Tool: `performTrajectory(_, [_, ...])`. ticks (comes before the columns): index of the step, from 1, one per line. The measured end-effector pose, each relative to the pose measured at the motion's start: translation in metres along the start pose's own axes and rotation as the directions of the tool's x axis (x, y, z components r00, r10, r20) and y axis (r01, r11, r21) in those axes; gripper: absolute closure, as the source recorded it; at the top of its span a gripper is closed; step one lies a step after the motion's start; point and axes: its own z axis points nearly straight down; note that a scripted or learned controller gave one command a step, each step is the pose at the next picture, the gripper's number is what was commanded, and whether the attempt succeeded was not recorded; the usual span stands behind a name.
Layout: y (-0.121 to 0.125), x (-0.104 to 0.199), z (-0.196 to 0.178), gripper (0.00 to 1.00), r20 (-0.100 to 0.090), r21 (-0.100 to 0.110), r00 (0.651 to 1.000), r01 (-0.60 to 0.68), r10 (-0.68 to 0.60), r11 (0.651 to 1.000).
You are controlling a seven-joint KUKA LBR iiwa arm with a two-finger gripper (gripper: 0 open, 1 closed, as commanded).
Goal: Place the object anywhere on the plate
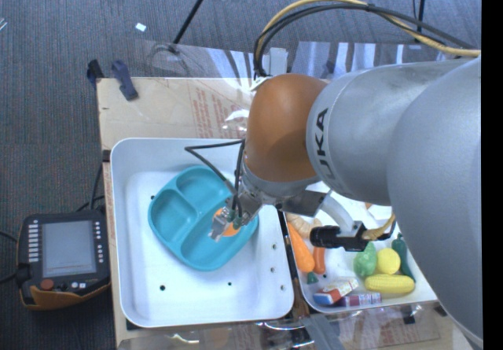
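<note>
Claw (226,222) over the plate (185,219) in the left bin (134,262).
An orange object (229,229) lies at its fingertips; whether the fingers clamp it cannot be told.

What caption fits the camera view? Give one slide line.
Gripper over the blue plate in the left bin, an orange object at its tip.

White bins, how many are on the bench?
2. The left bin holds a blue plate, with the tool over it. The right bin holds toy food; the arm hides much of it.
</note>
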Motion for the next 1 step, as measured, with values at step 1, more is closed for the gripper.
performTrajectory(1, [0.0001, -0.0001, -0.0003, 0.0, 0.001, 0.0, 1.0, 0.001, -0.001, 1.0])
